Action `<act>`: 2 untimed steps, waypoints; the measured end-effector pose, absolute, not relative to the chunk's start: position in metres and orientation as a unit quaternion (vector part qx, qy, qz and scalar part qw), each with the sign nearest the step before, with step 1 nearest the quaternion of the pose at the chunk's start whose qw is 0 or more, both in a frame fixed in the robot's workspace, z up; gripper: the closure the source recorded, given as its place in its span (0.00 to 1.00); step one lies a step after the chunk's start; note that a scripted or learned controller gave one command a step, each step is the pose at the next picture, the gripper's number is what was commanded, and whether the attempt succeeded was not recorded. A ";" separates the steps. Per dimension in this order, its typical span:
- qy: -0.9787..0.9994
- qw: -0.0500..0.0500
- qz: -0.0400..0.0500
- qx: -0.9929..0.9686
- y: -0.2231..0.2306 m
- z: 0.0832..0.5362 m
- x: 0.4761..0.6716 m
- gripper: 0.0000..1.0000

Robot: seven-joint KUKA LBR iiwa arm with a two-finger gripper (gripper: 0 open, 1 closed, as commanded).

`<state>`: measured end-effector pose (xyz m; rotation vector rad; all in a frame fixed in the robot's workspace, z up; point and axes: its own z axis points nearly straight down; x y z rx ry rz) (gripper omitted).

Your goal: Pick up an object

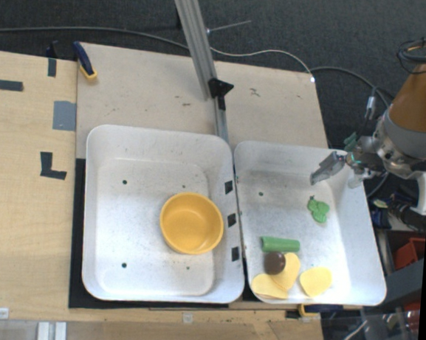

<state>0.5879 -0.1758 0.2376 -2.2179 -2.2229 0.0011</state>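
My gripper (338, 174) hangs over the far right part of the right bin (355, 237), open, with nothing between its fingers. A small green lump (318, 209) lies just below and left of it, apart from the fingers. Toward the bin's front lie a green bar (280, 245), a brown ball (274, 263) touching it, and two flat yellow pieces (285, 279) (316, 280). A yellow bowl (191, 223) sits upright in the left bin (114, 194), near its middle.
A slanted metal post (202, 39) runs down to the gap between the bins at their far edge. A blue and yellow clamp (84, 60) lies on the bench at the far left. Cables trail behind the bench.
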 end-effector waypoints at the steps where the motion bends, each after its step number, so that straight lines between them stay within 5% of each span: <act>1: -0.708 0.001 0.000 -0.706 -0.176 0.238 0.588 0.00; 2: -0.708 0.002 0.002 -0.707 -0.178 0.191 0.594 0.00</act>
